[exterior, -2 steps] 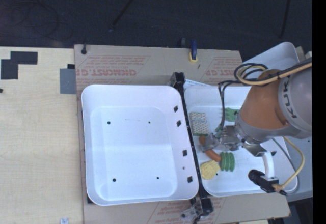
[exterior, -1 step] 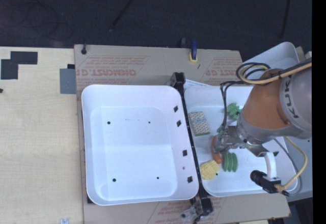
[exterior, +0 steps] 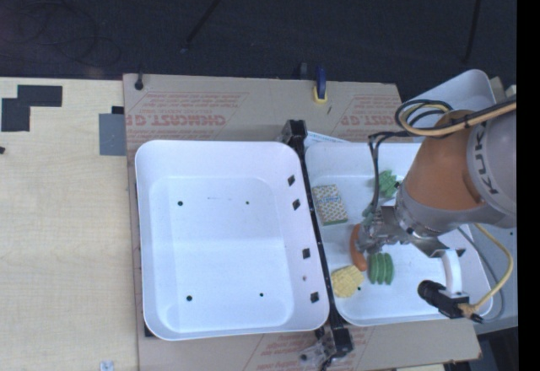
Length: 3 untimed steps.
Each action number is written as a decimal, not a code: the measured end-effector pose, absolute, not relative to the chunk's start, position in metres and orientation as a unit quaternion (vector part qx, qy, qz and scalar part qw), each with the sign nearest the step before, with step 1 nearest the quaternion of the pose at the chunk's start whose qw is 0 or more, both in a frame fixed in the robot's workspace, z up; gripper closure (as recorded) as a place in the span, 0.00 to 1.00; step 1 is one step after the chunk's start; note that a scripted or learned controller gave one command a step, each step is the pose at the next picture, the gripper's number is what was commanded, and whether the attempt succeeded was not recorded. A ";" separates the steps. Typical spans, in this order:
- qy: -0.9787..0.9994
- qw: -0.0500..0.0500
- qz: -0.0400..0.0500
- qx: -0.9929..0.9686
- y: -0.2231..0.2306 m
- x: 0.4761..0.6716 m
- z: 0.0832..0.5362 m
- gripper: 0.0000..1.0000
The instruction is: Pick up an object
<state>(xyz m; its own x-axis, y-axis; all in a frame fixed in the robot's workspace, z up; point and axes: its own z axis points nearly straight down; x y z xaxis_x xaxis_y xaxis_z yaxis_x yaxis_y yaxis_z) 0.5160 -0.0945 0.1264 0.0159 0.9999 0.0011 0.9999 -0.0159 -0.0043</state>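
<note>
Several small objects crowd your gripper (exterior: 364, 236) in the right bin (exterior: 405, 310); finger state unclear, so you risk nudging the orange piece (exterior: 359, 258) away.

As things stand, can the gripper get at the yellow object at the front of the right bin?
Probably yes. The yellow object lies uncovered near the divider, beside the gripper. The orange piece and green piece sit close, so a descent may nudge them.

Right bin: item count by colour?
Green: 2, one by the arm, one ridged
Yellow: 1
Orange-red: 1
Checkered pad: 1
Total: 5, all in the right bin
</note>
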 end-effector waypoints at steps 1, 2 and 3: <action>-0.709 -0.001 -0.002 -0.705 -0.029 0.585 0.190 1.00; -0.709 -0.004 -0.004 -0.706 -0.007 0.618 0.320 1.00; -0.706 0.001 0.001 -0.708 -0.060 0.555 0.346 1.00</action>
